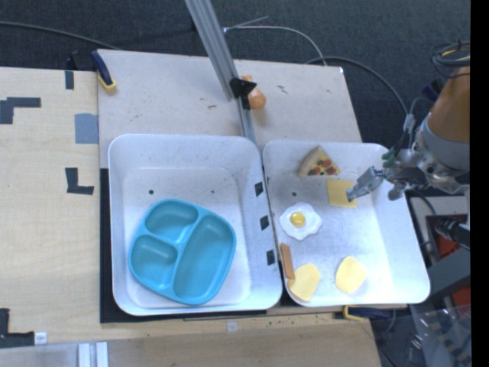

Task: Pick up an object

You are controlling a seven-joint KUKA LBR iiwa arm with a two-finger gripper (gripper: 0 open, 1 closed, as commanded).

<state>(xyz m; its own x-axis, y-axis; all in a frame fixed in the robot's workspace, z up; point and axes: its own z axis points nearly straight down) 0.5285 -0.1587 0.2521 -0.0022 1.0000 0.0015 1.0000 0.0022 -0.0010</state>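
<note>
Down at the front of the right white bin (397, 281) lie two pale yellow soft pieces (350, 274), one (305, 282) touching a thin brown stick (286, 260). Next door, the left white bin (153, 159) holds a blue plastic plate with three parts (182, 251). Further back sit a toy fried egg (299, 221), a flat yellow cheese square (338, 193) and a toy pizza slice (318, 162). The grey gripper (367, 183) hangs just beside the cheese square with nothing in it; I cannot tell if it is spread or closed. I think it is lining up. Next it should go down over one toy and squeeze.
</note>
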